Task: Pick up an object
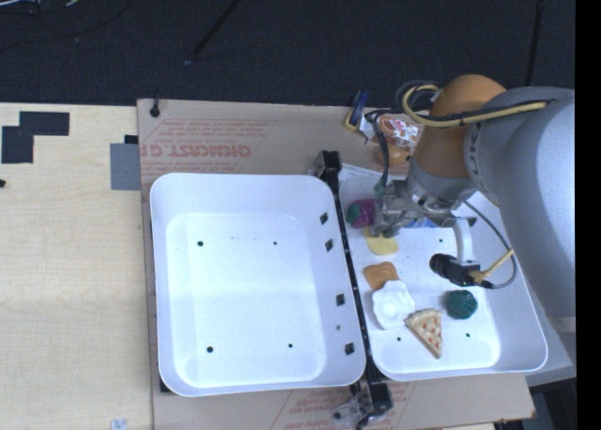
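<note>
My gripper (383, 223) reaches down into the right bin (512, 348) near its far left corner. Its tip stands just above a small pale yellow piece (382, 246) and right beside a purple and green toy (360, 212). Nearer the front lie an orange piece (379, 274), a white fried-egg toy (392, 303), a pizza slice (425, 330) and a dark green ball (461, 303). I see nothing clearly held at the gripper's tip.
The left bin (164, 231) sits alongside, split from the right one by a black divider (345, 268). Both rest on a cardboard sheet (216, 142). The arm's grey body (526, 184) covers the right bin's far right part.
</note>
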Robot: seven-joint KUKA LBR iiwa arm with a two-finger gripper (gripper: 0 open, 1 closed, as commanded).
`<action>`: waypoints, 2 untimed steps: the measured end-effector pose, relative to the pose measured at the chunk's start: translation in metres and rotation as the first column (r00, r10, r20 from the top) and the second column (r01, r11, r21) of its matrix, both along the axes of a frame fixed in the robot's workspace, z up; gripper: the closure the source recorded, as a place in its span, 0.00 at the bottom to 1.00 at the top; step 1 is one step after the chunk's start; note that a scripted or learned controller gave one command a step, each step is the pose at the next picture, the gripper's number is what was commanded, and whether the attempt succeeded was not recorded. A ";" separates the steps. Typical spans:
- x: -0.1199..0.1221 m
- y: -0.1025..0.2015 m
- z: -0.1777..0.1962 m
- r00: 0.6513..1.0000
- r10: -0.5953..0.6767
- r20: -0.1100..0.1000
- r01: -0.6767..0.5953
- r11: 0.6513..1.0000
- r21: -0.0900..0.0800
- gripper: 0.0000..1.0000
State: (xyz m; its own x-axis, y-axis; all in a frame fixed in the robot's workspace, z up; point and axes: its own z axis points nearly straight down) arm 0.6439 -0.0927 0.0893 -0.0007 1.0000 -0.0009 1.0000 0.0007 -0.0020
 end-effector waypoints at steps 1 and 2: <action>0.001 0.005 0.000 1.000 0.001 0.003 -0.001 1.000 -0.001 1.00; -0.003 0.007 0.000 1.000 0.001 0.004 -0.001 1.000 -0.001 1.00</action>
